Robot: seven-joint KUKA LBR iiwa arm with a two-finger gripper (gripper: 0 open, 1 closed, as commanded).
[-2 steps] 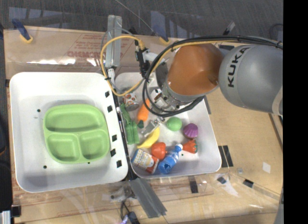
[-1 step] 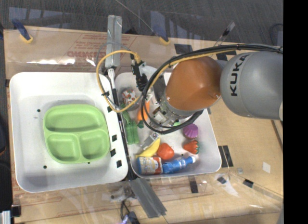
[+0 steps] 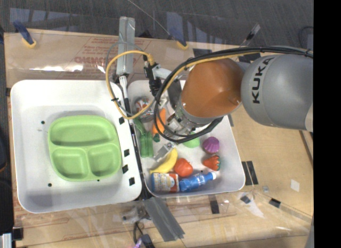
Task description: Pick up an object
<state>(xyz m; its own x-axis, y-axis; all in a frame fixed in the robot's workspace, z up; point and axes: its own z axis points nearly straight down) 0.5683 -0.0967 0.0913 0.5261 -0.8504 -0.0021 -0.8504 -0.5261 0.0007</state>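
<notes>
The right bin (image 3: pixel 236 159) holds several toy foods. A yellow banana (image 3: pixel 167 161) lies near its front left, with a red tomato-like piece (image 3: pixel 184 167) beside it. A blue bottle with an orange-white label (image 3: pixel 181 182) lies along the front wall. A purple piece (image 3: pixel 211 145) and a red strawberry (image 3: pixel 212 162) sit at the right. An orange piece (image 3: pixel 160 121) and a green stick (image 3: pixel 145 141) show at the left. My gripper (image 3: pixel 163 133) reaches down into this bin's left-middle, just above the banana, mostly hidden under the orange wrist band (image 3: pixel 212 88).
The left bin (image 3: pixel 32 188) carries a green divided tray (image 3: pixel 83 146). A yellow cable loop (image 3: pixel 114 63) and black cables hang over the wall between the bins. The arm's grey body (image 3: pixel 279 89) covers the right bin's back right corner.
</notes>
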